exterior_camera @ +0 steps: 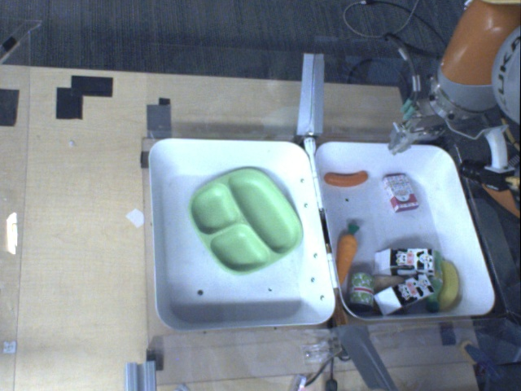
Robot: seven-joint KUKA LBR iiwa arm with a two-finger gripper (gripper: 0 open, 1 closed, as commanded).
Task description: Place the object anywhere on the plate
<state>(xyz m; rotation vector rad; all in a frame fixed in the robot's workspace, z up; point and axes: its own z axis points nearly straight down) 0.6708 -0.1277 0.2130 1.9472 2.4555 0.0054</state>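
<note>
A robotics lab: wooden bench (black tape marks), two white bins, loose cables.

The arm is cut off by the picture's top and right edges, so only its orange band and wrist show; the gripper, at the far edge of the right bin, is too small and blurred to tell how its fingers stand; the banana, near that bin's near right corner, is partly hidden behind two small cartons (their print is too small to read); a green can lies half tucked under one carton; the bench runs off the left and bottom edges.
</note>
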